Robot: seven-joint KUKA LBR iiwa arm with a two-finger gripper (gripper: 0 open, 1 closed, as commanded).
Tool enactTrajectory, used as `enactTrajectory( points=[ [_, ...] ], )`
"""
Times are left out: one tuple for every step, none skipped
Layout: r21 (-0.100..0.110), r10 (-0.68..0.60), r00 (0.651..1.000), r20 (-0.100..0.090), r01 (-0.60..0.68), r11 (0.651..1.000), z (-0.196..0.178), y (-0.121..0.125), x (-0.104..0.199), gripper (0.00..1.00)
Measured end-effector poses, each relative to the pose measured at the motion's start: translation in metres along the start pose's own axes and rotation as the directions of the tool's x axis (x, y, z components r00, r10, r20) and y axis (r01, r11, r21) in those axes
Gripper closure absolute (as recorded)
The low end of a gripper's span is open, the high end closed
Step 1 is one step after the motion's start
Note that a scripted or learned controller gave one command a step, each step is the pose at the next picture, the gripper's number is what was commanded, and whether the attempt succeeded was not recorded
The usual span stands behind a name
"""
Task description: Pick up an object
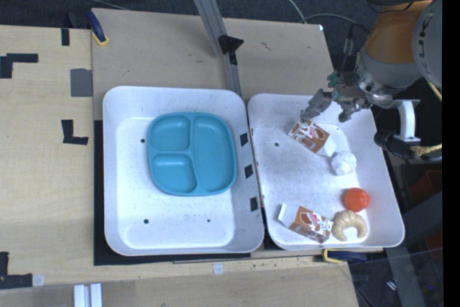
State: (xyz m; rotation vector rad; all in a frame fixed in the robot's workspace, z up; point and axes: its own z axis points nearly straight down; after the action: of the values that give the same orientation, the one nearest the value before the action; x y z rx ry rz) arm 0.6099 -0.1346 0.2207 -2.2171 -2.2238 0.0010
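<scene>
Croissant (350, 225) at right bin's (287, 176) near edge, tube (321, 143) long axis slanting, cap toward lower right, just below gripper (332, 108), fingers spread, holding nothing

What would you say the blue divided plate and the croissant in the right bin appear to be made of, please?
The blue divided plate looks like moulded plastic: uniform colour, rounded ridges, soft sheen. The croissant is likely a plastic or rubber toy, judging by its smooth, even tan surface, though the picture is too coarse to rule out real pastry.
</scene>
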Motion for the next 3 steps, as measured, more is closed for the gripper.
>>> enactTrajectory(
  points=[
    [0.0, 0.0, 1.0, 0.0, 0.0, 1.0, 0.0, 0.0, 0.0, 0.0],
    [0.004, 0.001, 1.0, 0.001, -0.001, 1.0, 0.044, -0.003, -0.001, 0.0],
    [-0.006, 0.002, 1.0, 0.007, -0.002, 1.0, 0.104, 0.0, -0.002, 0.0]
  ],
)
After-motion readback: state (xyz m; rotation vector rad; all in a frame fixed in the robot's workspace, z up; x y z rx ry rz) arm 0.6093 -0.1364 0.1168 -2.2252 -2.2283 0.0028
